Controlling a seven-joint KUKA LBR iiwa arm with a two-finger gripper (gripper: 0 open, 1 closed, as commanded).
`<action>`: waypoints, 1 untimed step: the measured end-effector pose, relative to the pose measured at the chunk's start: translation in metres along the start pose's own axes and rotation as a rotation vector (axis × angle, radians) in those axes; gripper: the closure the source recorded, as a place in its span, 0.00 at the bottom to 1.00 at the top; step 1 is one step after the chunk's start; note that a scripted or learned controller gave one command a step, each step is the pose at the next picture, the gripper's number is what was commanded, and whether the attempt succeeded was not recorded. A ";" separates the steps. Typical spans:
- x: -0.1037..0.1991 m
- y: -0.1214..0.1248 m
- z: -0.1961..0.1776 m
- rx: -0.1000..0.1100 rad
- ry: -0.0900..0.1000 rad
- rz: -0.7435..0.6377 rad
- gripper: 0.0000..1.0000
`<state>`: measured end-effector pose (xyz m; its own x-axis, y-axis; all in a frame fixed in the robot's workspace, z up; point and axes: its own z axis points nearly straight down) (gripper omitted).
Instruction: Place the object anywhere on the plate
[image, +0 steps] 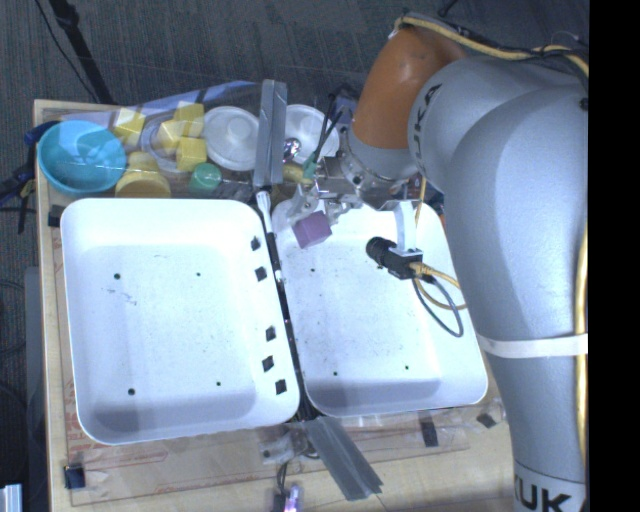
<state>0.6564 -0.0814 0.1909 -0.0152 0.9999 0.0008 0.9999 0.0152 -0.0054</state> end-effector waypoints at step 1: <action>0.102 -0.041 -0.055 -0.002 0.000 0.126 1.00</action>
<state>0.6146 0.0197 0.2458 0.1106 0.9939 -0.0001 0.9939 -0.1106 -0.0033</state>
